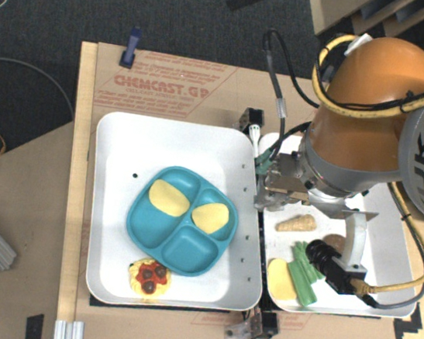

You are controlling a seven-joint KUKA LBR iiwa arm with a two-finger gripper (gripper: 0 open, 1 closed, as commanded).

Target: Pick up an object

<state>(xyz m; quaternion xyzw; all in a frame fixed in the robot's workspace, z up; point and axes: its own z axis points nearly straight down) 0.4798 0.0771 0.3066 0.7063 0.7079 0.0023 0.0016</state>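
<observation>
Green stalks (304,275), right bin (411,255): light, stiff, likely slippery. Best pinched mid-length, across narrow width. Gripper (302,197) state: cannot tell

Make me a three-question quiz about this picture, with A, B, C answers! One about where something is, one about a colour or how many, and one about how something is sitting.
1. Where is the little pizza?
A. In the left bin, by the blue plate's near edge
B. In the right bin
C. On the dark floor

2. How many yellow pieces lie on the blue plate?
A. None
B. Two
C. Five

3. How is the green piece in the right bin sitting?
A. Standing upright
B. Lying flat beside a yellow piece
C. Hanging from the arm

Answers: 1 A, it lies on the left bin floor just below the plate. 2 B, one piece sits in each of the two upper compartments. 3 B, it lies flat with the yellow piece at its side.
</observation>
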